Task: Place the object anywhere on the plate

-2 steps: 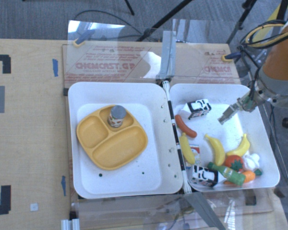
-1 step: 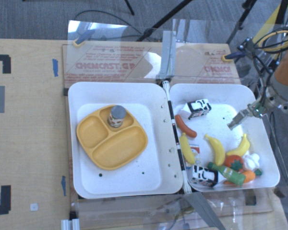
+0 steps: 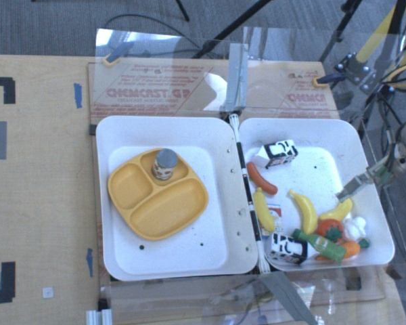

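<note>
Clutter in the right bin point(image 3: 325, 156) gives us the most trouble: at its near corner a heap of toy food overlaps so tightly that we can only pick out a green bottle-like piece point(image 3: 323, 244), something orange point(image 3: 349, 249), something white point(image 3: 355, 227) and a red bit among them. A black-and-white toy point(image 3: 288, 248) lies beside the heap, and a second black-and-white toy point(image 3: 279, 152) sits near the far side. A red sausage point(image 3: 262, 179) and two yellow banana shapes point(image 3: 304, 210) point(image 3: 262, 210) lie between them.

The gripper point(image 3: 352, 187) enters from the right edge as a thin grey form, its tip low over the right bin just above the heap. Its arm is mostly cut off by the frame, and we cannot tell how its jaws stand, or whether anything is between them.

The left bin point(image 3: 210, 246) holds a yellow divided plate point(image 3: 159, 212). In the plate's far, smaller compartment stands a small can point(image 3: 165, 164), upright, grey top facing us; its label is too blurred to read.

Both bins rest on a pale wooden bench point(image 3: 40, 181) marked with black corner marks and scraps of blue tape. Behind the bins lie clear plastic sheets point(image 3: 149, 90) with red lettering, partly washed out by glare. Beyond is grey carpet point(image 3: 68, 12), crossed by black stand legs, with cables and yellow parts crowding the far right.
</note>
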Robot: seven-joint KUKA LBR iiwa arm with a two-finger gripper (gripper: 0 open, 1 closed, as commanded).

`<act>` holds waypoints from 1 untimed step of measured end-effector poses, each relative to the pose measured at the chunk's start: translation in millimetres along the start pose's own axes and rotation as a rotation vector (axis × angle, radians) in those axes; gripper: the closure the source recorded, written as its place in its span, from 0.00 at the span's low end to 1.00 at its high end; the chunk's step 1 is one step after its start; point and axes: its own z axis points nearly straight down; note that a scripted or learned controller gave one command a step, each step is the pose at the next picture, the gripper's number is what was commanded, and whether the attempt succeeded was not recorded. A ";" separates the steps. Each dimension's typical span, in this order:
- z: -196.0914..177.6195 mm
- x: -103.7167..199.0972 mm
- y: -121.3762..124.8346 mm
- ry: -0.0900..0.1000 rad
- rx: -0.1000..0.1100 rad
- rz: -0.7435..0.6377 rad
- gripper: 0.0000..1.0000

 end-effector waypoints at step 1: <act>-29.9 10.1 -42.9 0.001 0.000 0.038 0.00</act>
